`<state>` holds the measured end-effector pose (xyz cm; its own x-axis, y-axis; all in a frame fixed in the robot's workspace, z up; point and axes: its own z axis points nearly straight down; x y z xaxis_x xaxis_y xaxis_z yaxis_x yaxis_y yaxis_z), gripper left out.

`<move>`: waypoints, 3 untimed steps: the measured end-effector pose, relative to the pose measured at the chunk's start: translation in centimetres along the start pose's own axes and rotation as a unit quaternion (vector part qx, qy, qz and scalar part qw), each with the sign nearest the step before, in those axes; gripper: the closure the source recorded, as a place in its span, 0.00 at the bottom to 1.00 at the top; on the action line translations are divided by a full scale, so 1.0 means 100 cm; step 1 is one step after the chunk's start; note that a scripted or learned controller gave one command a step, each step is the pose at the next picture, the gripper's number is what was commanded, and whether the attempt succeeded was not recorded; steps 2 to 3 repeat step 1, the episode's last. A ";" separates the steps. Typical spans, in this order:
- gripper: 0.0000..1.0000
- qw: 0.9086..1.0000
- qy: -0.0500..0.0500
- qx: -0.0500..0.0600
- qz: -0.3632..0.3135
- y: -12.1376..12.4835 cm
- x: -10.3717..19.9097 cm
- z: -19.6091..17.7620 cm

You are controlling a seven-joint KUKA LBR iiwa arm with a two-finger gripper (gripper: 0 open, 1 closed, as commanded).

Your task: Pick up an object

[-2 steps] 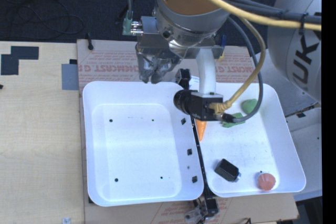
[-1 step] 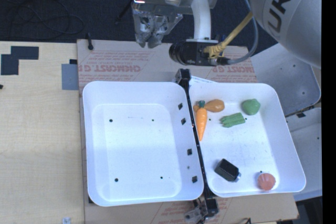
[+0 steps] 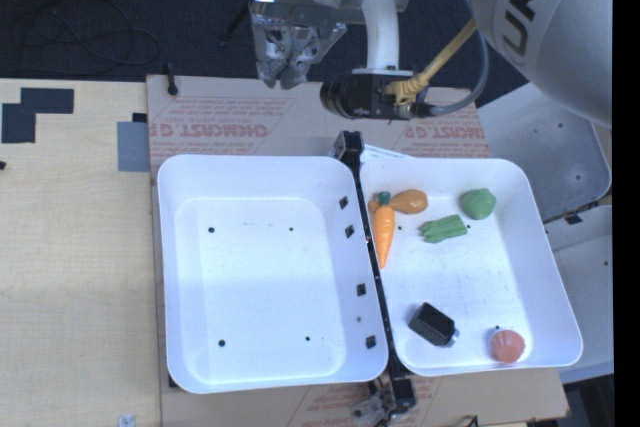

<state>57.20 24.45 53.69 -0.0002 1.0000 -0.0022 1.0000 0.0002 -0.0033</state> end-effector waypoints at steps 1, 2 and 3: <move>1.00 1.000 0.000 0.000 0.001 0.038 0.000 0.000; 1.00 1.000 0.000 0.000 0.001 0.038 0.000 0.000; 1.00 1.000 0.000 0.000 0.001 0.038 0.000 0.000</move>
